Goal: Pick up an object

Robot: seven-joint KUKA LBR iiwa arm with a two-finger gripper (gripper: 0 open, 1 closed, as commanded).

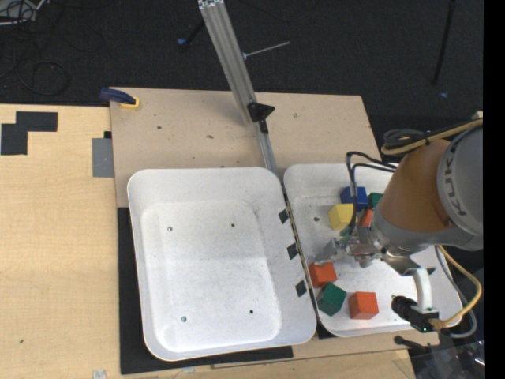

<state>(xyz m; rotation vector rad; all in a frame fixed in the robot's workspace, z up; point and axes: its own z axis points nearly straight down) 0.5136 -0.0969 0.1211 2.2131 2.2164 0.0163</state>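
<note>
Hand (353, 249) low in right white plastic bin (450, 294), among small coloured blocks near yellow cube (342, 215). Grip state: cannot tell. Nothing visibly lifted; pick seemingly still pending.

1. Even overhead light, moderate brightness — both white bins (213, 259) read bright, no blown glare.
2. Floor behind the bench (316, 125) is nearly black, detail lost.
3. Soft shadows only, under the arm (426, 196).
4. Overall slightly soft, low-res — small blocks lack crisp edges.
</note>
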